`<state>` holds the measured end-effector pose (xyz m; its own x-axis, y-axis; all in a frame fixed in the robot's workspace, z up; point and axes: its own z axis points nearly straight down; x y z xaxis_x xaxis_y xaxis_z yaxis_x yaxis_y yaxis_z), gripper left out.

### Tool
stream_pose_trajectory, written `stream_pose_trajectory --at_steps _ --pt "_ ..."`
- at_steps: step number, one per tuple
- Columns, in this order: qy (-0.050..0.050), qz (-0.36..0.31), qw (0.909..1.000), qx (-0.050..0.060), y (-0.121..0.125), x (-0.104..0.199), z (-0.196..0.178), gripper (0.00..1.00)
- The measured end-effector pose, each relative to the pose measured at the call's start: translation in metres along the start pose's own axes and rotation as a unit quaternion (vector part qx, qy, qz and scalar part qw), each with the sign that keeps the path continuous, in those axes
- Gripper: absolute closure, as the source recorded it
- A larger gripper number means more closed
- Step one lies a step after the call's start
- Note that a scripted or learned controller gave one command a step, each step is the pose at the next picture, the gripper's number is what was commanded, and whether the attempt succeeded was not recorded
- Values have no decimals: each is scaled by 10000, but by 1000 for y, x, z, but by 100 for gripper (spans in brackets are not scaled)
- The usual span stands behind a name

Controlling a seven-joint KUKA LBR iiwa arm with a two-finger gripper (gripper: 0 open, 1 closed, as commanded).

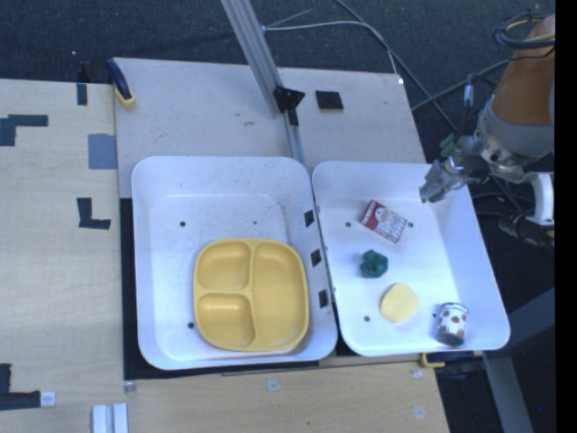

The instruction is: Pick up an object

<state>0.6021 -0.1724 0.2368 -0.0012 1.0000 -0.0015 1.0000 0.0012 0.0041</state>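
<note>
1. So, gripper hangs at the upper right rim of the right bin, just outside/above the edge, near the arm's wrist w/ orange band. Whether it is open or closed I cannot tell; nothing is seen in it.
2. Judgement: it is placed there prob. as approach pose, above the bin where the loose objects lie, before going down.
3. Possible pick targets, all in right bin, each apart from the others:
 - 1 red-white packet, nearest to gripper, lying flat.
 - 1 green lump, approx. in the middle.
 - 1 yellow round piece, below it.
 - 1 small can-like thing, at the lower right corner, close to the wall.
4. Left bin has 1 yellow divided plate, w/ 3 compartments, lying flat at its lower part.
5. Count: 2 bins, 4 small objects, 1 plate, 1 gripper.
6. Judgement: the packet is prob. the easiest target, as it is closest; the can near the wall leaves less room.
</note>
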Motion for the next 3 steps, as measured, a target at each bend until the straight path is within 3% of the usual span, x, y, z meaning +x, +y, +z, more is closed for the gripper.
stream_pose_trajectory --at_steps 1,3 --pt "-1 -5 10000 -6 1 0 -54 100" --pt "14 -24 10000 28 12 98 -47 100"
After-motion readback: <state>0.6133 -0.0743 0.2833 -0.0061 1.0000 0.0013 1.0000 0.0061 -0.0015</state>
